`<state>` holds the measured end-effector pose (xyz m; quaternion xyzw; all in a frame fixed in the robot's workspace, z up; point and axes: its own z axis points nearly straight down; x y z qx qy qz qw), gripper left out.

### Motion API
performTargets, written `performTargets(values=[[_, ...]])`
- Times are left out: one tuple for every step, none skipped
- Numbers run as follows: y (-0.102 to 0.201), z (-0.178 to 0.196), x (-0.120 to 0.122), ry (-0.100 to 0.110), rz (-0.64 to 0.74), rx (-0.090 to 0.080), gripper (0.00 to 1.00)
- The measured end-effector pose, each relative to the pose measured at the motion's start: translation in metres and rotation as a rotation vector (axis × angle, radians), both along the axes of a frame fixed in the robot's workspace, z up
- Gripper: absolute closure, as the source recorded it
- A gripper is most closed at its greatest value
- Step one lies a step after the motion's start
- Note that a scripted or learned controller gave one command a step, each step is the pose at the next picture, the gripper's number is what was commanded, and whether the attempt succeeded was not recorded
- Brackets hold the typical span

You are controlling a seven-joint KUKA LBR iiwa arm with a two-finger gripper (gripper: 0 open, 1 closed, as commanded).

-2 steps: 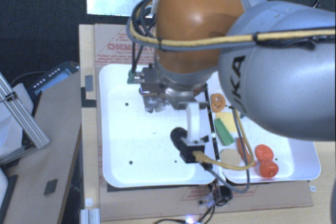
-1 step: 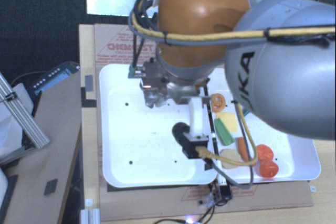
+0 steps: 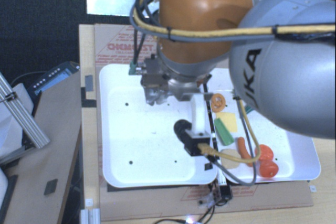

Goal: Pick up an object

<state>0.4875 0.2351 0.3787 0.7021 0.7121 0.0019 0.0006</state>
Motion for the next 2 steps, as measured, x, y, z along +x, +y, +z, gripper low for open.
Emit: performTargets(values=[[-0.001, -0.067, 0.008, 0.008, -0.014, -0.004, 1.00], [-0.018, 0.167, 0.002, -0.015, -0.010, 0.008, 1.00]])
